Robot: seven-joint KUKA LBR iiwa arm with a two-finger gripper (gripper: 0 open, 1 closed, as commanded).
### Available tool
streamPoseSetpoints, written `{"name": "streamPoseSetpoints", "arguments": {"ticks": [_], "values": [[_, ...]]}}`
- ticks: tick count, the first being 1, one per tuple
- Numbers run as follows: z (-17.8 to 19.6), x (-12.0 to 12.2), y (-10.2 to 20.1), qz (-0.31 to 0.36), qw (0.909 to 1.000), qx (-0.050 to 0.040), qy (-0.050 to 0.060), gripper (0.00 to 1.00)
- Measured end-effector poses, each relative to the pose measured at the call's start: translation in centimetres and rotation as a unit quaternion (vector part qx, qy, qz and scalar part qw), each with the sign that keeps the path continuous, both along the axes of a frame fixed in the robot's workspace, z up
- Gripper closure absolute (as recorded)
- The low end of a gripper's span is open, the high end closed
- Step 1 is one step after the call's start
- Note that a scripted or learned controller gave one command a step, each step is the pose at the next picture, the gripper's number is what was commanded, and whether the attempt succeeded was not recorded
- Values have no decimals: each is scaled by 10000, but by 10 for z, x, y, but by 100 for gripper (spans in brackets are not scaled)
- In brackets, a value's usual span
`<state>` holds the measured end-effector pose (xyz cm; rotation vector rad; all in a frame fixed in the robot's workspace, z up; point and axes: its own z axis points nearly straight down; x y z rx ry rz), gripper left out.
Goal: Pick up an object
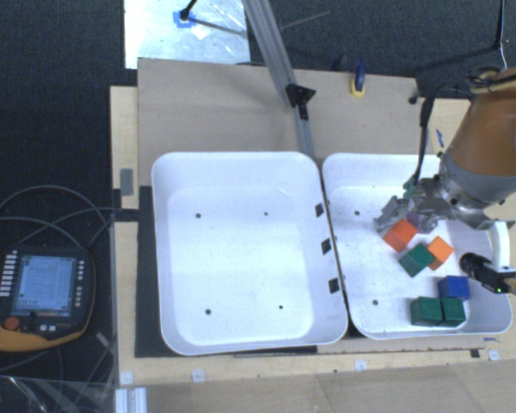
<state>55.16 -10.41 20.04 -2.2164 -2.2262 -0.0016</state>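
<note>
**Six blocks in the right bin, arm low among them**

Nearest the camera, at the desk's (241, 377) front left, lies one grey and orange handheld control pendant (39, 299) with a lit screen, its cables looping on the dark floor.

On the desk sit two shallow white plastic bins side by side. The left bin (241, 256) shows its bare floor with small dark dots. The right bin (361, 317) holds six small blocks. At its front lie two dark green cubes (438, 311) touching each other, with one blue cube (454, 287) just behind them. Further back sits one green block (416, 259) tilted on the floor, with one small orange block (440, 249) against its right side. A second, larger orange block (402, 235) lies just behind and to the left.

The grey metal gripper (413, 213) hangs directly over that larger orange block, seemingly touching its far edge. Whether the fingers are spread or closed cannot be told. The grey arm with its orange band (494, 136) rises to the right.

Behind the bins, one slanted grey metal pole (275, 50) crosses the desk's far edge.
</note>
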Motion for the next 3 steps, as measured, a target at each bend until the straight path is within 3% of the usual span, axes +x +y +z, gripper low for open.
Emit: {"name": "streamPoseSetpoints", "arguments": {"ticks": [1, 2, 3], "values": [[0, 0, 0, -7, 10000, -1, -5, 0], [-43, 4, 3, -7, 10000, -2, 16, 0], [-89, 15, -5, -18, 10000, -30, -36, 0]]}}
